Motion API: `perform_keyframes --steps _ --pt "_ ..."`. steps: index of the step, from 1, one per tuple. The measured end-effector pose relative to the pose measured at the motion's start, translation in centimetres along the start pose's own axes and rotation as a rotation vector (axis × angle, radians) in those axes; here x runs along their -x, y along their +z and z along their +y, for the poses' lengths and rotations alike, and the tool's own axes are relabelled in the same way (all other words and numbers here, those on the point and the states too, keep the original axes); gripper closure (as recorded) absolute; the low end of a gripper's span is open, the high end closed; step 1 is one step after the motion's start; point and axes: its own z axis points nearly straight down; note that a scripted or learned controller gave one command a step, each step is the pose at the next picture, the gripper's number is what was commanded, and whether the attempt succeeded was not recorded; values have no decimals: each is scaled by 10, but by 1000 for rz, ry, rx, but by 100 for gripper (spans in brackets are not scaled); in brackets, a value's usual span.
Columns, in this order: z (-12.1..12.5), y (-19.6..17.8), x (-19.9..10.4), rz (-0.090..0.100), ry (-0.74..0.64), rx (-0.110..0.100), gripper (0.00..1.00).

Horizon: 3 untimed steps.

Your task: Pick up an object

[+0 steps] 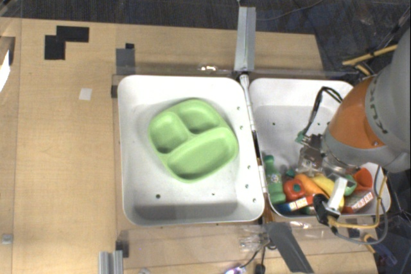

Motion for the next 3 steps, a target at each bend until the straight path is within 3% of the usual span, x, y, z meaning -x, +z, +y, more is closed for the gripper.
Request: perform_keyframes --steps 1,2,3 --pt "4 0 12 9 -330 -7 100" --pt "8 0 10 0 -642 -7 100" --pt "9 0 21 9 -176 -7 100"
